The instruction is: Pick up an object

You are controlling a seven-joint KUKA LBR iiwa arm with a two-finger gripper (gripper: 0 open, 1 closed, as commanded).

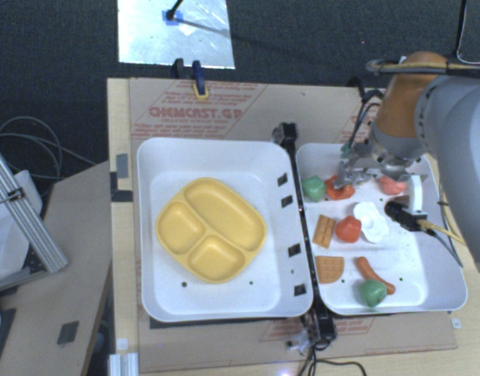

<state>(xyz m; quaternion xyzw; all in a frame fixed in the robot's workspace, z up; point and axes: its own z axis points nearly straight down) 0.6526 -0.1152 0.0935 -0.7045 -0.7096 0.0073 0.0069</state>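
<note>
Hovering tool [351,172] over red piece [341,191] beside green piece [313,187]; grip state unclear, crowding risks a miss

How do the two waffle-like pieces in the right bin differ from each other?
The upper waffle piece is a narrow rectangle, while the lower waffle piece is wider, with a rounded edge. The upper one lies beside a red toy; the lower one lies apart, nearer the bin's front. Both are tan and lie flat.
</note>
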